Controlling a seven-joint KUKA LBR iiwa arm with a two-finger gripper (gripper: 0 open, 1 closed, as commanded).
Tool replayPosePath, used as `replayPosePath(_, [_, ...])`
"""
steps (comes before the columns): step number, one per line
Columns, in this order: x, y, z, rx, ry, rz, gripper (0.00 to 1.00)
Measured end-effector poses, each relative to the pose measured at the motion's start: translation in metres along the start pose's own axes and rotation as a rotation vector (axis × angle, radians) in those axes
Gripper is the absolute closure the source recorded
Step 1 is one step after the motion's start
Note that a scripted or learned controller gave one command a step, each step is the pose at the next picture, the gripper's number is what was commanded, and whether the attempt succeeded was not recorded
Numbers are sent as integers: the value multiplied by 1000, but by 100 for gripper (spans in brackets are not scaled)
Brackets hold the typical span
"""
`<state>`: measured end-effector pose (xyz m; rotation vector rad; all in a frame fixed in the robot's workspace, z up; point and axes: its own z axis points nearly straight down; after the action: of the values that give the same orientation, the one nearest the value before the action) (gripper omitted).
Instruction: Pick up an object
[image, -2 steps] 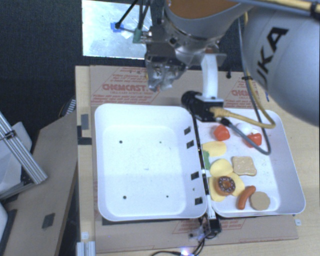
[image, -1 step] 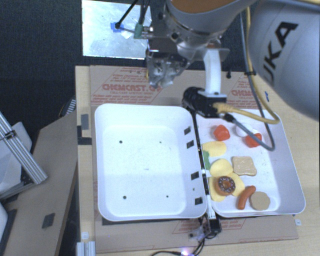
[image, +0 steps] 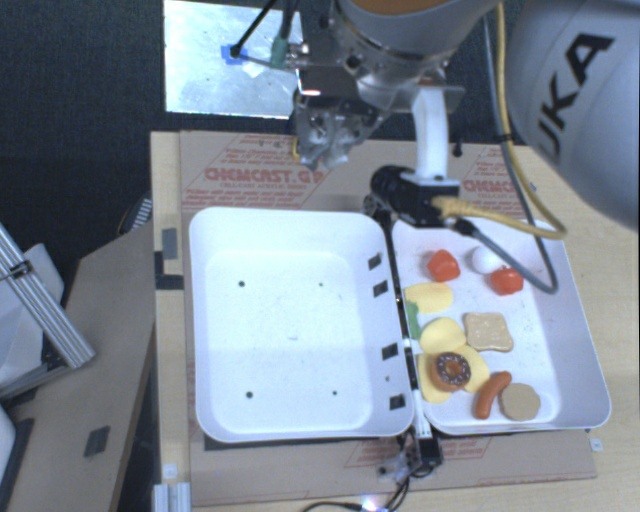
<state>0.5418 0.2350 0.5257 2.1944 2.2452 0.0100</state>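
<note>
We're at the approach stage here: the gripper (image: 325, 140) hangs above the bench past the far rim of the left bin (image: 215, 240), and honestly we can't tell its state from this angle. The toy food sits in the right bin (image: 570, 330): donut (image: 452, 370), sausage (image: 491, 394), toast (image: 487, 331), tomato (image: 443, 265). Next we'd need to swing over the right bin and descend onto one piece.

The claw (image: 322, 135) hung above the bench (image: 250, 170), beyond the left bin (image: 285, 230). The right bin (image: 560, 300) held two red pieces, a doughnut (image: 452, 370), toast (image: 487, 331) and a sausage (image: 491, 393).
</note>
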Motion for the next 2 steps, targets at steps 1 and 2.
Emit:
replayPosePath(1, [0, 0, -11, -2, 1, -6, 100])
replayPosePath(2, [0, 1, -22, -3, 1, -11, 100])
